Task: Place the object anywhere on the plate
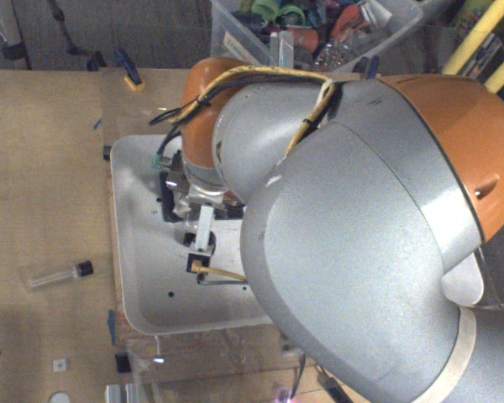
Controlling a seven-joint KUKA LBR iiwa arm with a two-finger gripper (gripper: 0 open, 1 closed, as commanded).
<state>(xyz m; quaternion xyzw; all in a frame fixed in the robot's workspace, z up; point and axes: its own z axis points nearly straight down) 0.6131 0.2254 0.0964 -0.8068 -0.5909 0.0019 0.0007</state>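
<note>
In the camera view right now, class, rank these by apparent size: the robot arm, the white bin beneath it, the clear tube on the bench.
1. Robot arm, largest, though its nearness to the camera inflates it.
2. White bin, partly hidden by the arm.
3. Clear tube, smallest.

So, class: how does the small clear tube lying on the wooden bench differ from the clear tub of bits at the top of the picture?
The small clear tube lies alone on the bare wooden bench, left of the white bin; the clear tub stands behind the bench. The tube is small, slim and black-capped; the tub is large, open-topped and heaped with colourful items. Both are see-through.
</note>
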